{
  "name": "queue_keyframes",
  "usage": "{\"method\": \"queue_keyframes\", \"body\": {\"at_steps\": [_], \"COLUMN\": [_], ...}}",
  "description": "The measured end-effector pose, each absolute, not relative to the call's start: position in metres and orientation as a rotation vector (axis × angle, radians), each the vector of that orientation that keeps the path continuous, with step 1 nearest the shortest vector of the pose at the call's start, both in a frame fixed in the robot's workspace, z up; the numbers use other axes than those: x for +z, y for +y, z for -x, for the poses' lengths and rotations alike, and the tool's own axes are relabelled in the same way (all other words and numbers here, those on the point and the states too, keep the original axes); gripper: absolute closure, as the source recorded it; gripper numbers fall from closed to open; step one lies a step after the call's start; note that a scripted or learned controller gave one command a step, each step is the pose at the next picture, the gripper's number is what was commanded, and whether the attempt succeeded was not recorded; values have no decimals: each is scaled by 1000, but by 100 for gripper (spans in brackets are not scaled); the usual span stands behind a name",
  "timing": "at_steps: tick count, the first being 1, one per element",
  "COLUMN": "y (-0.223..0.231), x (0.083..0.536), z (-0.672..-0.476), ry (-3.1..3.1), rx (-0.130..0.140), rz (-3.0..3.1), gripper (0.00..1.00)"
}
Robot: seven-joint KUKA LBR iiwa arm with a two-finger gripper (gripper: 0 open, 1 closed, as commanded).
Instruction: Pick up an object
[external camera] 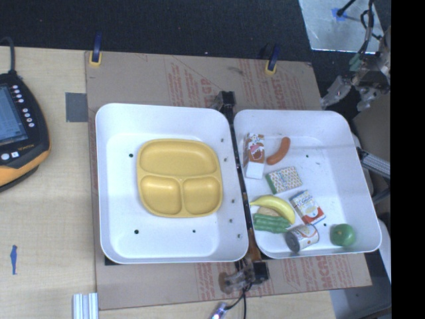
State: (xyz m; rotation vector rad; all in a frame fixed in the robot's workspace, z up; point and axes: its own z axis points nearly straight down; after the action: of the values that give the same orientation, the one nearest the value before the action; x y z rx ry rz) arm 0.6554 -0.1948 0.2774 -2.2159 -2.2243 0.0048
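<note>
Hovering off right bin's (358,171) far right corner, claw (355,88) blurred; cannot tell its state. Candidate: banana (275,205), near bin's left edge, resting against green pepper (269,223). Likely light, stiff plastic, smooth, curved; may slip. Best grasp across mid-body, narrow width. Neighbours crowd approach.

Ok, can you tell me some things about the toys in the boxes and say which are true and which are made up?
1. The yellow tray lies in the left bin. True.
2. The banana lies in the left bin. False: it lies in the right bin.
3. The green apple sits near the right bin's lower right corner. True.
4. The sausage is blue. False: it is orange-red.
</note>
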Motion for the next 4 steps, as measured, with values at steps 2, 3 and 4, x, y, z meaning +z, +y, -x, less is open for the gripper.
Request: {"method": "queue_keyframes", "body": {"at_steps": [2, 3, 4], "y": [-157, -125, -126], "x": [92, 91, 102], "z": [-642, -576, -576], "ry": [-2226, -2225, -2227], "rx": [4, 6, 11], "rz": [2214, 2214, 2212], "gripper": [0, 0, 100]}}
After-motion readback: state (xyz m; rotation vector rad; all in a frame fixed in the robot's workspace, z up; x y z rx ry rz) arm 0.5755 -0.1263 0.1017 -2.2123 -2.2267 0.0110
